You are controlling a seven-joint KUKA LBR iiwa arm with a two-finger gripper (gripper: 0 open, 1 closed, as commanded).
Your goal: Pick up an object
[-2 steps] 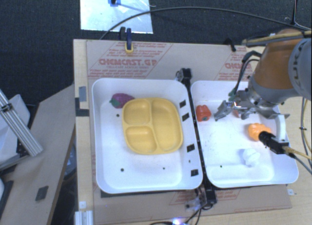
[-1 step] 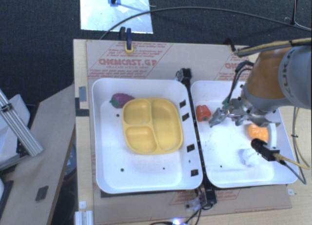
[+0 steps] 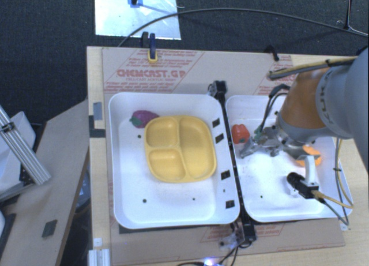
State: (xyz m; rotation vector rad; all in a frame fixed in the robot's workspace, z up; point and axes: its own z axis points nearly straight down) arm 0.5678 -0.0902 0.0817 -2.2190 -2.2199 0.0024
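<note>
The gripper (image 3: 249,145) sits low in the right bin (image 3: 262,204). From this slanted view I cannot tell whether it is apart or together, and nothing can be seen held in it. Just beside its tip, on the side away from the arm, lies a red object (image 3: 239,133), the likeliest thing to pick. It lies close to the bin's wall. Behind the gripper, half under the wrist, is an orange piece (image 3: 312,154).

Farther out past the red object is the left bin (image 3: 132,204), which holds a yellow divided plate (image 3: 179,146) and, beyond it, a purple object (image 3: 143,118).

The risk, as I judge it, is that the gripper closes beside the red object or shoves it against the wall (there is little room there), and so comes up with nothing.

The board (image 3: 190,63) under the bins reads "CHEMCAST GP" in red. The smaller print is illegible.
</note>
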